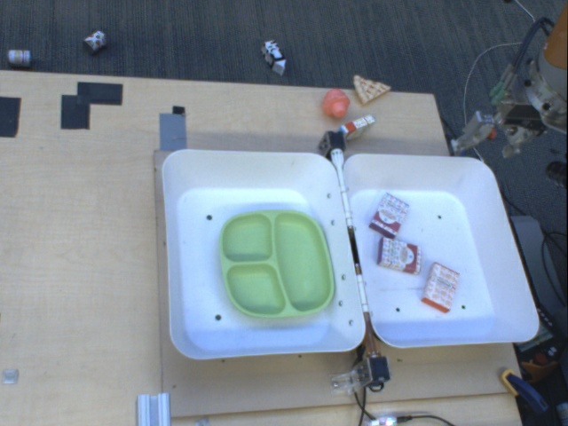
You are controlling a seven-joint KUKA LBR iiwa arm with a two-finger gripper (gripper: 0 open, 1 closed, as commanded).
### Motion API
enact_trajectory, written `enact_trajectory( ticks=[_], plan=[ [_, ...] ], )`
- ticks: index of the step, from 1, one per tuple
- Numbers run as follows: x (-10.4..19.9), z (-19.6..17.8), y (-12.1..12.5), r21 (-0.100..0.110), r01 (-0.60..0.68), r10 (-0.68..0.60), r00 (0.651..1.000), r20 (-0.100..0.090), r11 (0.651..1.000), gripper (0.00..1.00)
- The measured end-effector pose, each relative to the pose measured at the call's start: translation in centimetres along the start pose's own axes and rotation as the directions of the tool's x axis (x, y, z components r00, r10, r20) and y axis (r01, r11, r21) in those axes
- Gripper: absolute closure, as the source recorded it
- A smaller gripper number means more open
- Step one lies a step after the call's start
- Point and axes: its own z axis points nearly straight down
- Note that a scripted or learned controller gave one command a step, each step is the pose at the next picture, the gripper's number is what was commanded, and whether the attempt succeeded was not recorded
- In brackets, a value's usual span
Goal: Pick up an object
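Claw (486,131) hangs beyond the right white bin's (497,238) far right corner; its grip state cannot be told. Three small red-and-white printed packets (390,214) (398,255) (440,287) lie in that bin, below-left of the claw. Green three-compartment plastic tray (277,264) sits further left.

Three small red-and-white packets (406,252) are sitting apart in the right white bin (479,185), leaving open floor lying between them.
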Motion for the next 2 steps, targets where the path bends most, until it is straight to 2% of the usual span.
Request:
enact_trajectory(
  ticks=[1,2],
  plan=[
    [-1.7,11.8,-4.1,0.004,-0.002,0.002,1.0,-0.001,1.0,0.0],
    [0.4,19.4,-7.8,-0.002,-0.003,0.003,1.0,0.001,1.0,0.0]
  ],
)
